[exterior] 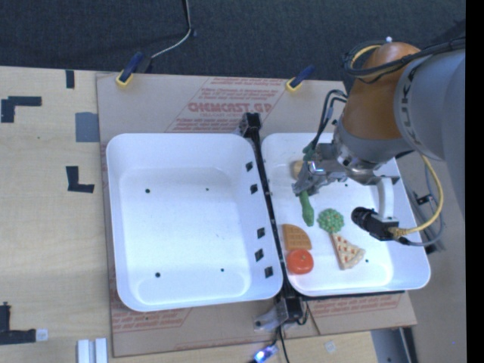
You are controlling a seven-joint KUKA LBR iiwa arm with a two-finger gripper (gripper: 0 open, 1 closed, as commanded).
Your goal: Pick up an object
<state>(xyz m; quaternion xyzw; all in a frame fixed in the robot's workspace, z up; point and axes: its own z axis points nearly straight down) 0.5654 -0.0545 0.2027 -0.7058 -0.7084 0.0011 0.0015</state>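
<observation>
- Gripper hangs over the right bin, finger spread unreadable, at the green stick's upper end.
- Beside the stick: broccoli, pizza slice, bread, tomato.

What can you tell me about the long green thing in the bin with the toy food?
The long green thing is a thin, smooth stick shape, plastic-looking, maybe a toy bean or pepper. It lies almost straight up and down in the picture, in the right bin, near its left side. Its top end sits right under the claw, so that end is partly hidden. The green broccoli is close on its right, and the orange bread piece lies just below.
</observation>
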